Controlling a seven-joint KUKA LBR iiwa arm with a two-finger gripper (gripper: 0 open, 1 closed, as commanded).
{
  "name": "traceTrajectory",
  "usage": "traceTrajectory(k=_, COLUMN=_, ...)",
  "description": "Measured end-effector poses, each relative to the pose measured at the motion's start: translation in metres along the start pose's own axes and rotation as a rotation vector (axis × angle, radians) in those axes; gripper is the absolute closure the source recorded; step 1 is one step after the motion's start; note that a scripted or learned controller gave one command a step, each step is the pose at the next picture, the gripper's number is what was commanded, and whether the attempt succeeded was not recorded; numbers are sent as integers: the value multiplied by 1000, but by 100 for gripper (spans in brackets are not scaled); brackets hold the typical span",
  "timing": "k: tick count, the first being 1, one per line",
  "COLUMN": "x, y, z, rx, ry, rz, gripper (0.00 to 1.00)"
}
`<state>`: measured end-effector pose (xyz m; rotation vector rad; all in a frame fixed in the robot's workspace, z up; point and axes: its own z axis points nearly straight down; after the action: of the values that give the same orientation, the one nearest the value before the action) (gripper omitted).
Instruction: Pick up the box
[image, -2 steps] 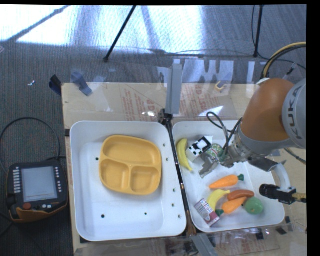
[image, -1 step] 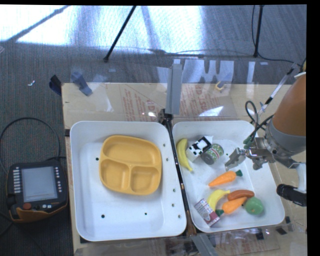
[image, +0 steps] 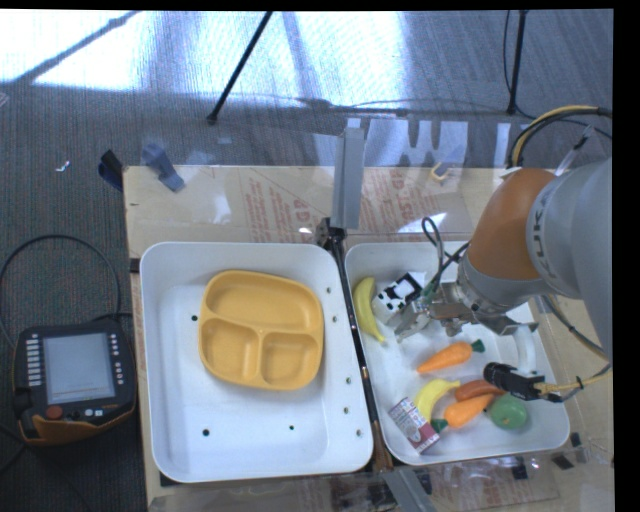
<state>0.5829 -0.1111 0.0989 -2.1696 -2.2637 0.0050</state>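
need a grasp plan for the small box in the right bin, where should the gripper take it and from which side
Judging by its pose, grip the box across its two long sides, coming straight down. It lies flat and slanted near the right bin's front-left corner, with the yellow toy close behind it.

Grey carpet (image: 70, 110) covered the floor — bright light fell across its far strip. A tripod leg (image: 240, 65) slanted there, and a tablet (image: 72, 385) lay left of the bench (image: 240, 195).
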Motion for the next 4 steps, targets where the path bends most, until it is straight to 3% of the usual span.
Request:
traceTrajectory(k=1, x=0, y=7, z=14, rx=-1, ry=0, rz=128, gripper=0)
traceTrajectory(k=2, x=21, y=48, z=15, rx=10, ry=-4, rz=390, gripper=0)
traceTrajectory(k=3, x=19, y=53, z=17, rx=36, ry=-1, rz=465, gripper=0)
traceTrajectory(k=4, x=25, y=52, z=16, rx=42, ry=-4, rz=618, gripper=0)
